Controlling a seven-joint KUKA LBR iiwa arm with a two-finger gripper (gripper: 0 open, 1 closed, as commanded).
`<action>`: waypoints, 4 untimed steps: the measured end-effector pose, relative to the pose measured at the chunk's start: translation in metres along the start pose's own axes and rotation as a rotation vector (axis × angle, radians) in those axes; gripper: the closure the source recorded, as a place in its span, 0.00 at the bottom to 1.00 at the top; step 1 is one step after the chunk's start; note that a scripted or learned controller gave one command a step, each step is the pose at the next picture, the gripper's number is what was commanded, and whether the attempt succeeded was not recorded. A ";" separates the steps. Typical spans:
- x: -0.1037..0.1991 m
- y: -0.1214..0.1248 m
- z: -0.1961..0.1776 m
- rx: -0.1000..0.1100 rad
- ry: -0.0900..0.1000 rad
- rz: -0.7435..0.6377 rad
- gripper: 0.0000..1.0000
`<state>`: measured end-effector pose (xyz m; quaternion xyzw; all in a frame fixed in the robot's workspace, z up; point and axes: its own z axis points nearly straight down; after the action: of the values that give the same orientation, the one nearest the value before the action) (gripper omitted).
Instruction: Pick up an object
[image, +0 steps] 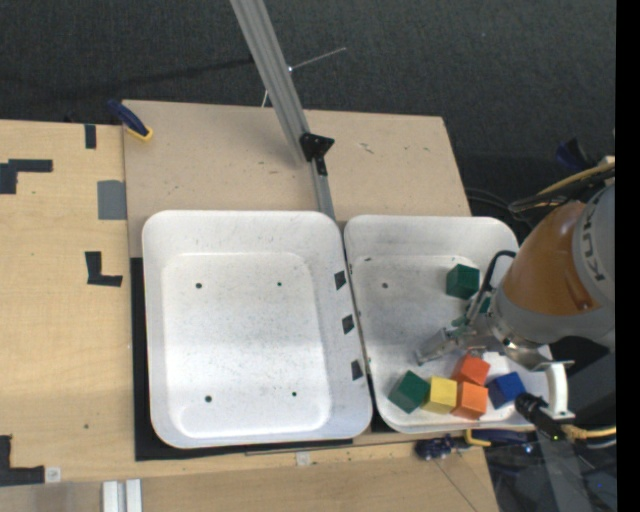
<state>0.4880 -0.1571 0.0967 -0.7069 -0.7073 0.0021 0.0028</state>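
Note:
The right bin (400, 250) holds several small blocks. A dark green cube (462, 280) sits alone near its far right side. Along the near edge lie a green block (408, 390), a yellow block (442, 393), an orange block (470, 399), a red-orange block (473, 367) and a blue block (506, 388). My gripper (437, 345) is low over the bin floor, between the dark green cube and the near cluster, just left of the red-orange block. It stands open with nothing between its fingers.
The left bin (160, 300) lies beside the right one, separated by their raised rims. A slanted metal pole (285, 90) crosses the bench behind the bins. The arm's orange band (545, 270) hangs over the right bin's right wall.

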 end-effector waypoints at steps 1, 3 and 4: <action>0.001 0.001 -0.013 -0.003 0.001 -0.001 1.00; 0.012 0.018 -0.118 -0.011 -0.002 -0.002 1.00; 0.012 0.019 -0.146 -0.009 -0.002 -0.001 1.00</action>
<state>0.5080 -0.1451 0.2424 -0.7065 -0.7077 -0.0005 -0.0010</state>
